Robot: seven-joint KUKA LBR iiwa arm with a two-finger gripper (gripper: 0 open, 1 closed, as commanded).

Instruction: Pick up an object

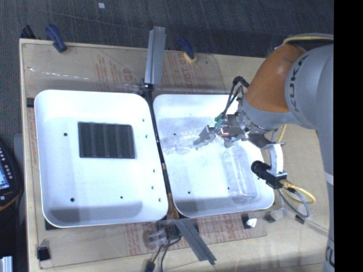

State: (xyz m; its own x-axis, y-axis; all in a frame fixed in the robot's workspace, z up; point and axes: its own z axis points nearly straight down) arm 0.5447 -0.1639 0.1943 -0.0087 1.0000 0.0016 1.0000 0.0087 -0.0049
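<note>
Faint red print runs across the clear sheet (85,69) covering the bench (300,231), too small to read. Blue clamps (55,37) sit at the far edge. Left shallow white bin (51,197) holds a dark ribbed rectangular grille (106,140). Right shallow white bin (187,203) holds a clear plastic bottle (238,174), lying lengthwise near the bin's right wall, see-through, hard to pick out against the white; more clear wrap or plastic (178,140) lies at upper left. Grey arm with orange band (272,84) reaches over the right bin; two-finger gripper (218,130) hangs just above the bottle's far end. Whether the fingers are apart or together cannot be made out
</note>
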